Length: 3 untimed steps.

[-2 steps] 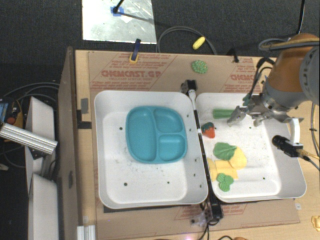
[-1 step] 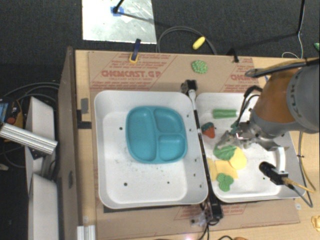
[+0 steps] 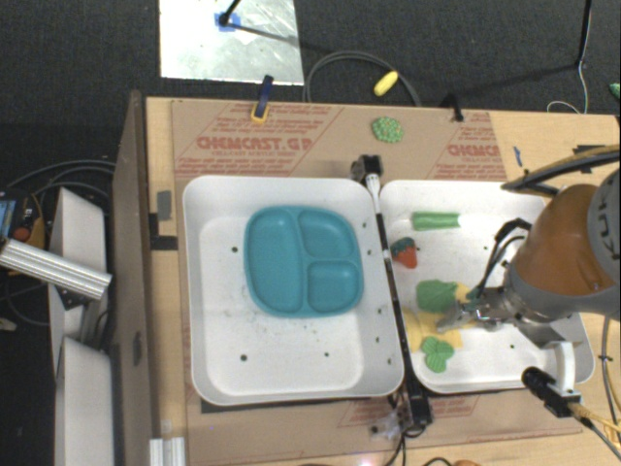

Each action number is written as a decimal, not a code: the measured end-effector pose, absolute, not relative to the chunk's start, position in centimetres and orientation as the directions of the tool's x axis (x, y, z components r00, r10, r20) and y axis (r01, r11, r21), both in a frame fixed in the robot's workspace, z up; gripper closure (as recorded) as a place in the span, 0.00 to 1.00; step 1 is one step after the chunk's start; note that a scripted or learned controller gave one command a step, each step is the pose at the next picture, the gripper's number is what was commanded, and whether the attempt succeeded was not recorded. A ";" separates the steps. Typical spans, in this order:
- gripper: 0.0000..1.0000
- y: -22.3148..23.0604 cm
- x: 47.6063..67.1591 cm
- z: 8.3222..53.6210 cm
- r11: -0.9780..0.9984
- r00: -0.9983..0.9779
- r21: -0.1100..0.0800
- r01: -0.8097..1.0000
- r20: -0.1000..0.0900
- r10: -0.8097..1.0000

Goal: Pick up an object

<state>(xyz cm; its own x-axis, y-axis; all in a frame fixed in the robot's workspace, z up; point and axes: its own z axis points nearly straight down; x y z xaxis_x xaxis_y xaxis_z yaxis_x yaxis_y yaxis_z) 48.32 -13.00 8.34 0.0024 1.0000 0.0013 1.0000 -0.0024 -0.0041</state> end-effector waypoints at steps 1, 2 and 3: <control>0.00 -16.6 56.6 12.2 0.005 -0.005 0.012 1.000 -0.005 1.000; 0.00 -9.4 54.6 11.3 0.009 -0.009 -0.001 1.000 0.003 1.000; 0.00 -10.1 48.9 8.5 -0.003 0.003 0.003 1.000 -0.004 1.000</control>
